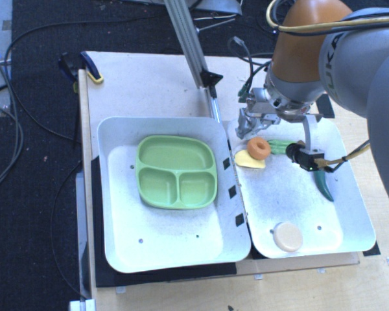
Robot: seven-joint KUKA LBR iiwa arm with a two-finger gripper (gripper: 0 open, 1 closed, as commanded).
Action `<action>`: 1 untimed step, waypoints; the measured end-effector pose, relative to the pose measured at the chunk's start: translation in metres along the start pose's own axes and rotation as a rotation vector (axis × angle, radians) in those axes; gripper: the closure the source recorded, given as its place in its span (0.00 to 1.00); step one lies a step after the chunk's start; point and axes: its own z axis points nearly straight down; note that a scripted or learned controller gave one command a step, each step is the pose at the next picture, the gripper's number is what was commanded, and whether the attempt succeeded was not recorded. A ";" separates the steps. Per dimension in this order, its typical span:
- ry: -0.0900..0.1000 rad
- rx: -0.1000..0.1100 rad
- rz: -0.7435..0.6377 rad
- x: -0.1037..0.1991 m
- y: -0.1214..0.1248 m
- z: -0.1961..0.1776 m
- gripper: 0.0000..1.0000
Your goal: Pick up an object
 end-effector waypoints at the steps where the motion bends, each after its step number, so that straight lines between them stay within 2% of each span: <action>1: 0.000 0.002 0.000 0.045 -0.017 0.008 1.00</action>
